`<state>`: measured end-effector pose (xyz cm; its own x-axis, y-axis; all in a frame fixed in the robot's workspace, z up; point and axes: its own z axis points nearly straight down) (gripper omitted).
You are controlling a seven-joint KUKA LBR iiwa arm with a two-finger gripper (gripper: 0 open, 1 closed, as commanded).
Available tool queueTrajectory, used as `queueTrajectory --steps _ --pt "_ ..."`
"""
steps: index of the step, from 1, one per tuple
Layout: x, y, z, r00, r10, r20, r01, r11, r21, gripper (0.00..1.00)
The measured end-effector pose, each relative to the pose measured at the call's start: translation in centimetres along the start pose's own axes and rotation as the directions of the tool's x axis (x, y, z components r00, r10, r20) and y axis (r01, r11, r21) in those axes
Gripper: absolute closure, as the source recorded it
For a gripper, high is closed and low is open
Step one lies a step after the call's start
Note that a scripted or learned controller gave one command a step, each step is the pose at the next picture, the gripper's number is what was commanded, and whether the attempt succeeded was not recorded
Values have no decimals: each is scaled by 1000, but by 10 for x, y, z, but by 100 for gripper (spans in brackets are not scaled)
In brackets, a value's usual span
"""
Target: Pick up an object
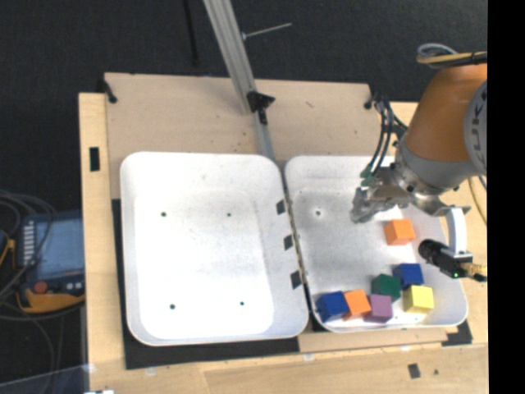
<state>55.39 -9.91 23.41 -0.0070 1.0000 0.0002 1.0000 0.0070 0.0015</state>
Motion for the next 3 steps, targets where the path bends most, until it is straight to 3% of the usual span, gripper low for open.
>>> queueTrajectory --steps 3 --pt "173 31 -12 1000 -1 -2 1 1000 -1 100"
